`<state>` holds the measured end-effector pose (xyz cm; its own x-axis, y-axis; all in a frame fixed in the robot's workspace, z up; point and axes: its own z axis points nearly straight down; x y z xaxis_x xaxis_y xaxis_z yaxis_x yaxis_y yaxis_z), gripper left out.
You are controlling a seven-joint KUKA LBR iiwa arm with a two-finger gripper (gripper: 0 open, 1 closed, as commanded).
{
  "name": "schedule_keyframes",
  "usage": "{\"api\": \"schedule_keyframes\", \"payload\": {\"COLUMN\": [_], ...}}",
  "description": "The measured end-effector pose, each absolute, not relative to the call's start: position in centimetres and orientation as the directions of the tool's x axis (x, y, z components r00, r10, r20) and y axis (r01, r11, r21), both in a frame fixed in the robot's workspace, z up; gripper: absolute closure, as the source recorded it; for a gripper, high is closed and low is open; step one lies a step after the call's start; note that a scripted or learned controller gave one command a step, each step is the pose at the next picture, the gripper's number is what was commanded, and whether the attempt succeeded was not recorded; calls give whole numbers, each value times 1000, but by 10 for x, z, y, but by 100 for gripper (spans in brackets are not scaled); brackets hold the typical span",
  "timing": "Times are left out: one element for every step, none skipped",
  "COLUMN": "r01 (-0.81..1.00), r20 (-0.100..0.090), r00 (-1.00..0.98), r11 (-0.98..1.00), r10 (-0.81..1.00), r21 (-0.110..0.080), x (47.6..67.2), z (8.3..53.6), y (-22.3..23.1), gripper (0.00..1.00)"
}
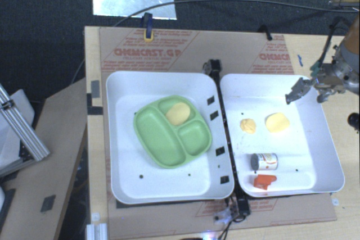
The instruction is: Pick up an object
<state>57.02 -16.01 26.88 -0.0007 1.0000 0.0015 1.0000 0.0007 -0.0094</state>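
The gripper hovers at the right bin's upper right, fingers spread and empty. The step looks like approach; next it must descend onto the yellow piece mid-bin.

Both bins are white. The left one holds a pale green tray with a yellow lump at its 1 o'clock. In the right bin, two more yellow pieces sit toward 12 o'clock; at 6 o'clock lie a white-and-red can and an orange block. The board is tan with red lettering.
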Motion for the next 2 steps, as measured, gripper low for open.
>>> {"api": "schedule_keyframes", "payload": {"r01": [1000,1000], "r20": [-1,0], "r00": [-3,-1], "r11": [3,1], "r10": [1000,1000], "r21": [2,-1], "x": [572,575], "z": [275,227], "y": [-160,-169], "gripper": [0,0]}}
